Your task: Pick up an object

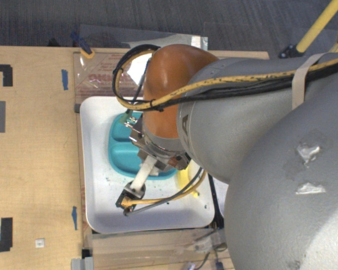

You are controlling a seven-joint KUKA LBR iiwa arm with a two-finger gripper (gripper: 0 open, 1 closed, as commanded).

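My arm covers most of the white bin (94, 167) on the table (34, 151). My gripper (136, 129) is low over the top edge of a teal dish (119, 151), which lies in the bin's middle. Can't tell if the gripper is spread or pressed together, my wrist hides it. A yellow piece (184, 180) lies just right of the dish, partly hidden.

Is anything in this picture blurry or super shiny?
In the camera view, the grey arm, close to the lens, looks huge and a bit soft; the clear plastic sheet above the white bin throws wrinkly glare, with one washed-out white patch beside the orange band; the teal dish in the bin is evenly lit and fairly sharp.
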